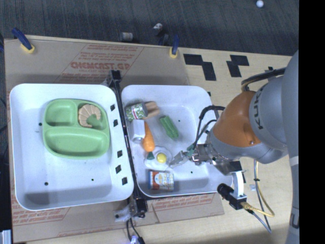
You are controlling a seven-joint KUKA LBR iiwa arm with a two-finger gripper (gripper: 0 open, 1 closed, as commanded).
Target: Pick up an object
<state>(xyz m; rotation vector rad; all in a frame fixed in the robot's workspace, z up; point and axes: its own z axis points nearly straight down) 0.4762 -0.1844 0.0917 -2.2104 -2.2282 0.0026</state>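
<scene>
Likely light, rigid and slick, the fried egg toy (158, 158) lies just beside the tool (179, 159); whether the tool grips anything, I cannot tell.

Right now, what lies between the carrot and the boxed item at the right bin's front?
In the camera view, a fried egg lies between the carrot and the box.

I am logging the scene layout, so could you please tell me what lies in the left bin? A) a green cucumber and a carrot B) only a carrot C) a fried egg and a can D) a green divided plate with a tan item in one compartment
D: the green divided plate sits in the left bin, with a tan item in its upper right compartment.
</scene>
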